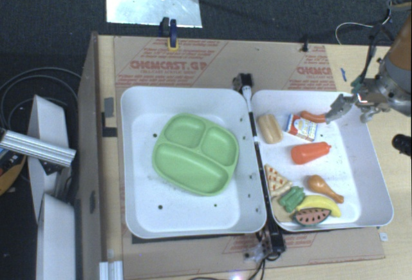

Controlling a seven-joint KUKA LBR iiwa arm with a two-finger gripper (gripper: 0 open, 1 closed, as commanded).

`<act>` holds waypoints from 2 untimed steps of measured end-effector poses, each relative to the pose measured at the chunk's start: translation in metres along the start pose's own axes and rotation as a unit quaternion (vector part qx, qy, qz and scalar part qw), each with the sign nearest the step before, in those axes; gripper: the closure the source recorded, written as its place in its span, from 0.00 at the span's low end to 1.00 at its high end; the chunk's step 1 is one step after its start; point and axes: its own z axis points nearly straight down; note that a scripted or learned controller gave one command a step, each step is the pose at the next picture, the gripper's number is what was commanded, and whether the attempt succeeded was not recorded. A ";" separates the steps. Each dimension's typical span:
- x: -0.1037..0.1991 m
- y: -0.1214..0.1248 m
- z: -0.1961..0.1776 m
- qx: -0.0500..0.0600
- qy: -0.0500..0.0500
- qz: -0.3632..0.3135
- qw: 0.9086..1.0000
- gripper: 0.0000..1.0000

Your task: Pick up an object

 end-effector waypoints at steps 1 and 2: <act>0.043 -0.022 0.102 0.005 0.002 -0.002 1.000 0.00; 0.015 -0.015 0.172 0.001 0.000 0.002 1.000 0.00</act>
